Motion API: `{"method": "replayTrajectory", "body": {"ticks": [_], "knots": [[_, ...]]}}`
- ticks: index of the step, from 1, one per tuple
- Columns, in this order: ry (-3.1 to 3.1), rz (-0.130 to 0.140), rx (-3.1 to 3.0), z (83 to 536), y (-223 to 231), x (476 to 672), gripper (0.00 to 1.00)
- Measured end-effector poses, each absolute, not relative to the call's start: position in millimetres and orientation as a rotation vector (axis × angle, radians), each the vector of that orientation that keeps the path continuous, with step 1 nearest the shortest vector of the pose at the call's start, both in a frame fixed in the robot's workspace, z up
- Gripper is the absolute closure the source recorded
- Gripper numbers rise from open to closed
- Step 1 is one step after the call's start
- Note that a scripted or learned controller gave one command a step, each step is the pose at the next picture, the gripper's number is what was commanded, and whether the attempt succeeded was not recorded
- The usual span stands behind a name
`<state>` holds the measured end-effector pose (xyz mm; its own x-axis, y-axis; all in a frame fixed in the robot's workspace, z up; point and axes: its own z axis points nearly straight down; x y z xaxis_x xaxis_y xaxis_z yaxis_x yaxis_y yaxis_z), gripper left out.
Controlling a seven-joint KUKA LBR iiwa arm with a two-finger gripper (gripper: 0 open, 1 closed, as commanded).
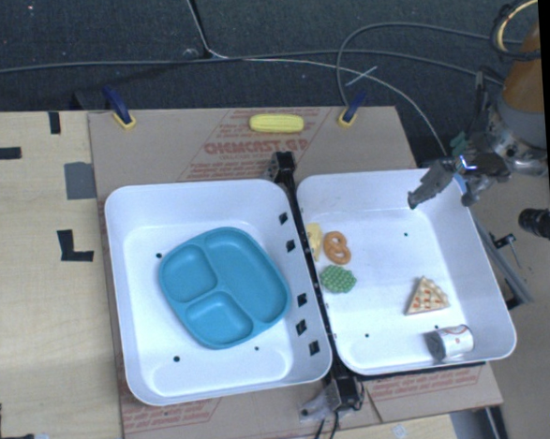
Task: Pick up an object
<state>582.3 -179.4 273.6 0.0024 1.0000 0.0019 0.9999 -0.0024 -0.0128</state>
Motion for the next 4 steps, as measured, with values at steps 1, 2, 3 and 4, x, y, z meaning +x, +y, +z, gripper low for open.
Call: {"method": "replayTrajectory", "body": {"ticks": [1, 2, 3, 4], "knots": [[-2.222, 0.002, -2.220, 280, -179, 584.4, 0.00], [-2.221, 0.006, -2.219, 237, -179, 580.8, 0.00], [-2.219, 0.007, -2.217, 173, -177, 577.8, 0.00], [-2.221, 0.006, -2.217, 127, -175, 582.7, 0.00]]}}
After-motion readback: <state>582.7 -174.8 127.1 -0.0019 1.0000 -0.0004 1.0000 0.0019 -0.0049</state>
